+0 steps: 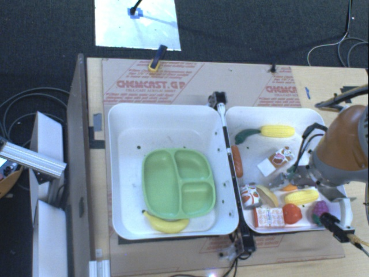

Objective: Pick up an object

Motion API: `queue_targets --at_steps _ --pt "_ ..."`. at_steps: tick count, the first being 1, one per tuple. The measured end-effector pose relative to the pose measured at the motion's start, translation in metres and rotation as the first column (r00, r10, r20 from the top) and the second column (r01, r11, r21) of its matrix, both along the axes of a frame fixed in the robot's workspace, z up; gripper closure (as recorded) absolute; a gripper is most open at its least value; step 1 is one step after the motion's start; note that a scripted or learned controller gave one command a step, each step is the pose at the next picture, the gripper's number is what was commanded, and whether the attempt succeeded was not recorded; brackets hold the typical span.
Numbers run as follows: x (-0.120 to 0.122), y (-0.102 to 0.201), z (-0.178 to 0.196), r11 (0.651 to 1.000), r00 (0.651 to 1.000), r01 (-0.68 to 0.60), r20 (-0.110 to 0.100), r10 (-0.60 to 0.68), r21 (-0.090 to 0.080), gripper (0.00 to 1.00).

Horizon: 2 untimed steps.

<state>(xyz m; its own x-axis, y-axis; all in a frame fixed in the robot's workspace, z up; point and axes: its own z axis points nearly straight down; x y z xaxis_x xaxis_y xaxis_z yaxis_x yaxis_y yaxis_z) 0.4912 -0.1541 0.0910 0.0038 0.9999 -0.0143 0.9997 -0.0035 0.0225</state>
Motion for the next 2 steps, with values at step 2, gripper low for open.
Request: queue_targets --at_steps 2 --pt "0.029 -0.056 0.097 1.0 1.0 -0.001 -0.012 0.001 0.007 1.0"
